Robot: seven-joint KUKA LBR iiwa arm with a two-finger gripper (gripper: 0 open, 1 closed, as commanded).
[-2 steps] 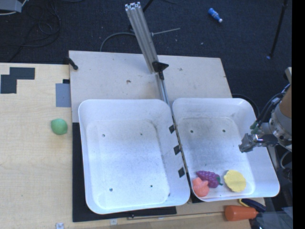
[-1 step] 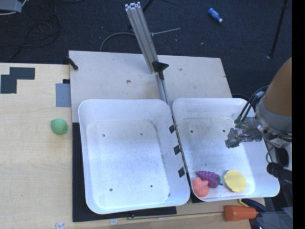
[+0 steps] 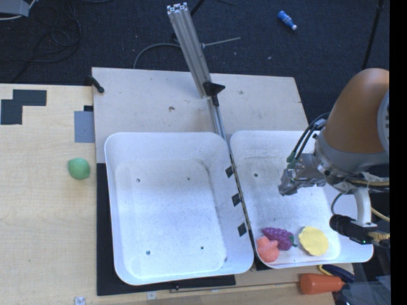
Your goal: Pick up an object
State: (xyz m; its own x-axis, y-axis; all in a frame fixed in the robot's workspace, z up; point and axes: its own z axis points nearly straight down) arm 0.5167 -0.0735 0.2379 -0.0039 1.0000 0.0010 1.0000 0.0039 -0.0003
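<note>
The purple grape-cluster toy (image 3: 278, 236) is lying at the near edge of the right shallow white bin (image 3: 267, 137). It is touching a small orange-red lumpy toy (image 3: 268, 250) on its left, and a flat round yellow toy (image 3: 313, 241) is lying just beside it on its right.

Going from the left, a small green ball (image 3: 79, 168) is sitting alone on the pale wooden desk (image 3: 38, 221), well apart from both bins. Next, the left shallow white bin (image 3: 109, 146) is sitting on a light board. A long grey metal rail (image 3: 191, 49) is slanting down from the top of the view towards the seam where the two bins are meeting, and small black clips (image 3: 234, 199) are lining that seam.

Over the right bin, I am hanging my fingers (image 3: 289, 185) above the bare white floor near its middle, up-view of the three toys and apart from them. I am seeing them as a dark cluster, and I cannot tell how far they are parted or whether anything is between them. My grey arm with its orange band (image 3: 359, 113) is reaching in behind them from the right.

Below the right bin's near rim, an orange cylinder-shaped object (image 3: 321, 283) is lying outside the bin. On the dark floor at the far top right, a small blue object (image 3: 287, 20) is lying.
</note>
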